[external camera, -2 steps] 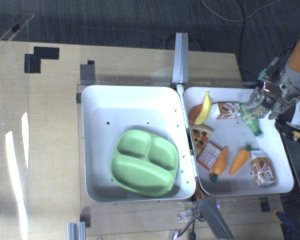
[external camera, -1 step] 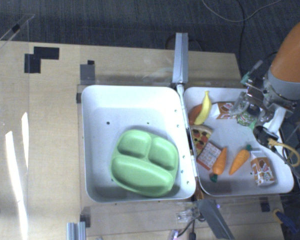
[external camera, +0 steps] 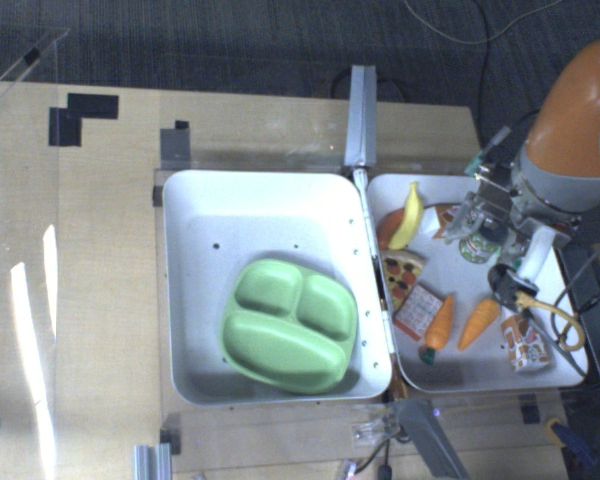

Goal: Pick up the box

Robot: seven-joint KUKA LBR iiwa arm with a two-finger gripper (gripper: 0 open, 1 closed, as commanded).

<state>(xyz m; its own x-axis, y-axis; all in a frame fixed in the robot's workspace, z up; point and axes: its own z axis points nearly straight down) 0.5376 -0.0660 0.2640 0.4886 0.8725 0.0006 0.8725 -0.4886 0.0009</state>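
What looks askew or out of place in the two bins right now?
Nothing is spilled or visibly damaged. The green plate sits rotated at a slant in the left bin. In the right bin, the flat box lies tilted, close among the pizza slice and one carrot.

box [external camera: 418,311]: small, flat, pale with a red grid-like print | lay flat, turned at a slant | right bin, near its left wall | touching a carrot, just below a pizza slice
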